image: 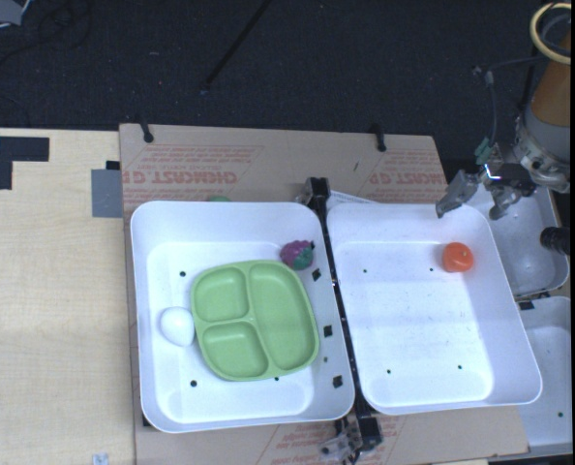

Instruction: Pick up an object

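A small orange ball [457,257] lies in the right bin [433,386], near its far right corner. My gripper [479,196] hovers above that bin's far right rim, up and to the right of the ball, open with nothing between its fingers. In the left bin [162,395] a green three-part plate [255,319] lies flat. A white egg-shaped thing [177,325] rests against the plate's left edge. A purple and green toy [296,253] sits just beyond the plate's far right corner.
The two bins meet along a black divider clip line [328,289]. Cardboard [268,163] lies under both bins. A wooden bench top [45,308] stretches to the left. The arm's orange band [551,85] is at the upper right.
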`<state>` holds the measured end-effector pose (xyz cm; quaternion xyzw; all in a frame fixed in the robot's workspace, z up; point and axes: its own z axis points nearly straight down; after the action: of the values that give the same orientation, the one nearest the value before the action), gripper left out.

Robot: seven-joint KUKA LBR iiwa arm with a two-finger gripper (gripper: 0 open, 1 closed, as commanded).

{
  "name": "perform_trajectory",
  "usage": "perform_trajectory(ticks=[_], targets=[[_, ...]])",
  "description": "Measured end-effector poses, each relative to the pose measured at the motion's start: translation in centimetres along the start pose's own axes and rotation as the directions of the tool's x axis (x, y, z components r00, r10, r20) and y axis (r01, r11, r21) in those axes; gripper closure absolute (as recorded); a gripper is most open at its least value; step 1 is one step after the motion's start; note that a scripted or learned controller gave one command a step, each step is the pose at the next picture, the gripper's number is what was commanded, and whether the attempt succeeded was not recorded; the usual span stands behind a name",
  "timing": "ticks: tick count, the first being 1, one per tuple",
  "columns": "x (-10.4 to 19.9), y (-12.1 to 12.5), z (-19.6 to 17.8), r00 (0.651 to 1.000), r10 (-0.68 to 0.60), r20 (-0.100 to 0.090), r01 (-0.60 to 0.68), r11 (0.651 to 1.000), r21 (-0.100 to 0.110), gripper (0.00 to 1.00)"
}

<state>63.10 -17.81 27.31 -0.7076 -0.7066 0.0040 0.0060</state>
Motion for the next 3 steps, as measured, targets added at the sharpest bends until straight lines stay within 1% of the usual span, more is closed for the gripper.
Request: perform_trajectory(ticks=[1,2,3], targets=[[0.0,0.2,-0.8,1.0,-0.002,0.002,0.002,1.0,-0.012,0.0],[-0.7,0.7,5.1,1.0,-0.002,0.002,0.002,1.0,-0.008,0.0],[-1.2,0.7,9.6,1.0,-0.002,0.002,0.002,1.0,-0.009,0.0]])
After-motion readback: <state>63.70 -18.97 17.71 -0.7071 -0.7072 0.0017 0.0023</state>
